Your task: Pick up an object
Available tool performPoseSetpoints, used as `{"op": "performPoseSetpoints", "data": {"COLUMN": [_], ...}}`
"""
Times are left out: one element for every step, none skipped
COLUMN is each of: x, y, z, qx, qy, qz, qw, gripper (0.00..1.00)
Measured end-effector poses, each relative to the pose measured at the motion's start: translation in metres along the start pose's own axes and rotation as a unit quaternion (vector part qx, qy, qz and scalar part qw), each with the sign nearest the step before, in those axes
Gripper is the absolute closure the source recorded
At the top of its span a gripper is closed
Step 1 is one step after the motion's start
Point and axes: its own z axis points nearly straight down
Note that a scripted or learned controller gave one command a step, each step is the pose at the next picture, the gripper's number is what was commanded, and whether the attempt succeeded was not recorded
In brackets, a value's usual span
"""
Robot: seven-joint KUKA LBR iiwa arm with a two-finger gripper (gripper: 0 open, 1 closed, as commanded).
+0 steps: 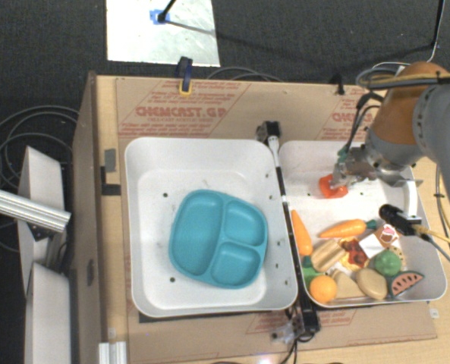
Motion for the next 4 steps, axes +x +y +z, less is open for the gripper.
{"op": "performPoseSetpoints", "data": {"x": [0.0, 0.009, 0.005, 0.005], "y": [0.0, -0.059, -0.01, -0.011], "z": [0.0, 0.013, 0.011, 0.0], "qx": [0.0, 0.005, -0.001, 0.0], "qy": [0.0, 0.001, 0.0, 0.0], "qz": [0.0, 0.002, 0.0, -0.001], "qw": [1.0, 1.0, 1.0, 1.0], "gripper": [0.0, 0.0, 0.0, 1.0]}}
